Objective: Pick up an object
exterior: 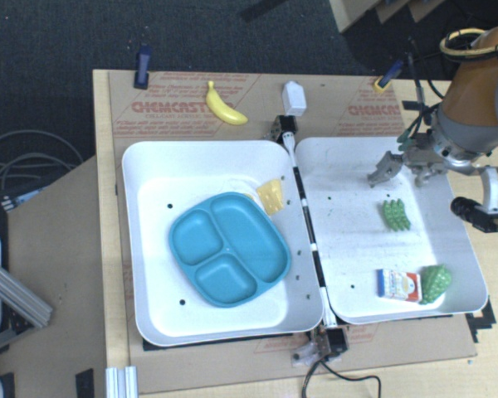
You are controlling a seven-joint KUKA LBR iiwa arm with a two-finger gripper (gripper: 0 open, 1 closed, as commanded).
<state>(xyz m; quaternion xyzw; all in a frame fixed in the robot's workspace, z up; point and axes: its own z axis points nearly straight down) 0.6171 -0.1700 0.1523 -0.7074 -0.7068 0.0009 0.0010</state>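
My gripper hangs over the back of the right bin, its two grey fingers spread open with nothing between them. A small green bumpy object lies on the bin floor just in front of the gripper, apart from it. At the bin's front right corner lie a small red, white and blue box and a green knobbly object, touching each other. In the left bin a blue divided plate lies flat, with a pale yellow piece at its back right edge.
A yellow banana rests on the cardboard behind the left bin. A white clip and a black divider sit between the bins. The arm's orange band rises at the right.
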